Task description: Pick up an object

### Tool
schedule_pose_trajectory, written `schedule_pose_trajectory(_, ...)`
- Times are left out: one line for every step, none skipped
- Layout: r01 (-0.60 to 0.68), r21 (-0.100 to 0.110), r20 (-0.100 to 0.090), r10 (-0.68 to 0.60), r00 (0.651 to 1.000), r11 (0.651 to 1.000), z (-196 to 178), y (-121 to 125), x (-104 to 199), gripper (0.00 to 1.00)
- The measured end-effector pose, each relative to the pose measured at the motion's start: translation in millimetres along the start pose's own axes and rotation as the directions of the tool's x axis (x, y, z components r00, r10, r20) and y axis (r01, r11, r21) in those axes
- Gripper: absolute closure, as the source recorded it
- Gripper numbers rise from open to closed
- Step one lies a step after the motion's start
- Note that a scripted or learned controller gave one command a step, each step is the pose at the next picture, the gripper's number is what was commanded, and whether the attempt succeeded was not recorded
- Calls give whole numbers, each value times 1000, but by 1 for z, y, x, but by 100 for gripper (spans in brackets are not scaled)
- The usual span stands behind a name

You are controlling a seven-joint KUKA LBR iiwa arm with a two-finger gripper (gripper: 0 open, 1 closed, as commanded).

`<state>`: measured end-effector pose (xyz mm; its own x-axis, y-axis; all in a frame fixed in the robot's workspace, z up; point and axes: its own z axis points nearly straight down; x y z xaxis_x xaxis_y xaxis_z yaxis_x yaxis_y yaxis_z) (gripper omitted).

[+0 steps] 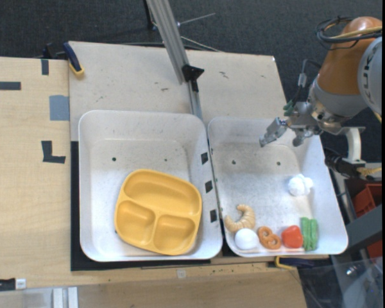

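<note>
Gripper (284, 135) spread open — empty — above the right bin (244, 172).

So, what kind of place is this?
Probably a robot test bench, not a kitchen: a grey and orange arm hangs over two white bins, one holding a yellow tray, the other toy food like a croissant.

A yellow tray (158, 210) is seen in the white left bin (96, 172). In the white right bin (244, 146), speckled with grey, a tan croissant (242, 218), a white egg (246, 239), an orange pretzel (268, 237), a red piece (292, 236) and a green piece (309, 233) are seen.
</note>
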<state>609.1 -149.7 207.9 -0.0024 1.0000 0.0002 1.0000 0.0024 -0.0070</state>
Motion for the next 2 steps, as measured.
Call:
schedule_pose_trajectory(0,-1,1,0,1000,1000,49,8,1,0)
schedule_pose_trajectory(0,0,0,0,1000,1000,95,13,2,0)
